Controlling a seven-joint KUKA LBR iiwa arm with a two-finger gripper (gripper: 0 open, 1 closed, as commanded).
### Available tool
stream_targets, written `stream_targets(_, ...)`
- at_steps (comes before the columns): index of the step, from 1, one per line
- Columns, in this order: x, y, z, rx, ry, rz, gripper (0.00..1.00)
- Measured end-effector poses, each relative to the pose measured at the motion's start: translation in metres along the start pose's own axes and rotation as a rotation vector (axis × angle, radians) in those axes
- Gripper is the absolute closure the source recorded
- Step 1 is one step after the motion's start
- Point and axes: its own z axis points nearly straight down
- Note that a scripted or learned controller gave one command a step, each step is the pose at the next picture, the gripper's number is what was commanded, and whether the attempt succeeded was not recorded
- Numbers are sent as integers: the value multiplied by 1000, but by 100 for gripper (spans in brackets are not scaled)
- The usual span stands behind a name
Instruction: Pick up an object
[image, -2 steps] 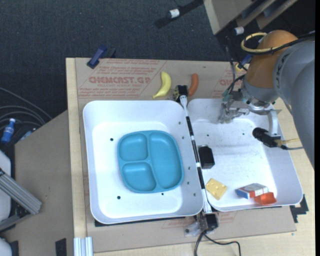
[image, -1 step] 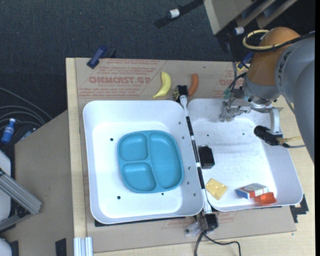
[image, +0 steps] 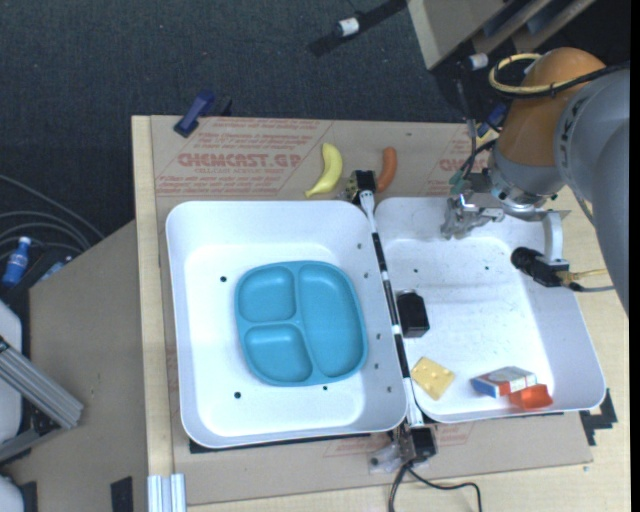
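The fingers (image: 458, 222) hang at the far edge of the right bin (image: 560, 330); whether they are spread or pressed together I cannot tell. Well toward the near side from them lie a cheese wedge (image: 432, 377), a small box (image: 504, 381) and an orange block (image: 531, 397). Far left of them, the left bin (image: 200, 300) holds a blue plate (image: 298, 322)

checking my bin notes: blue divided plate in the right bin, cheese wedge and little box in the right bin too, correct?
Not quite. The camera view shows the blue divided plate in the left bin, not the right one. The cheese wedge and the little box do lie in the right bin, near its front edge.
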Motion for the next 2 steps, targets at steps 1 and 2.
stream_targets(1, 0, 0, 1, 1, 0, 0, 0)
stream_targets(2, 0, 1, -10, -2, 0, 0, 100)
